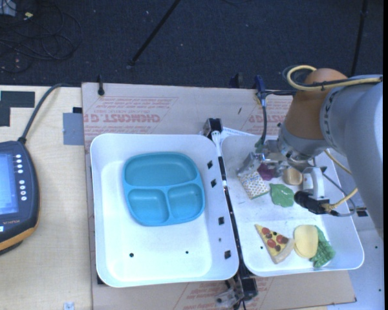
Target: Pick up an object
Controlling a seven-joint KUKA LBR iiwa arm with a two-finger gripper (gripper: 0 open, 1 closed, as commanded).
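So my arm (349,118) comes in from the right edge, fat grey casing with the orange band (307,112) just above the wrist, bent down steeply into the right bin (352,263). My end effector (276,163) sits low over the upper part of that bin, hardware and cables bunched around it. Honestly can't tell how it's set from this angle, the wrist hides too much.

Right underneath it there's a small dark purple thing (267,171), rounded and matte, touching or nearly touching the tip. Just below-left of me is a flat speckled patch (253,185), greyish, looks like fabric or mesh, tilted like a diamond. Just below me, a green lump (283,196), soft looking and smooth. To my right, a tan roundish piece (292,175) mostly tucked under the wrist.

Farther below, near the bin's front edge: a pizza slice (274,242), flat triangular toy with red dots, then a pale yellow round piece (305,241) beside it, touching a bumpy green leafy bit (323,252).

Well off to my left, the other white bin (116,263) holds a glossy blue divided plate (163,188), three compartments, rounded corners. Both bins sit on cardboard (149,112) on the surface.
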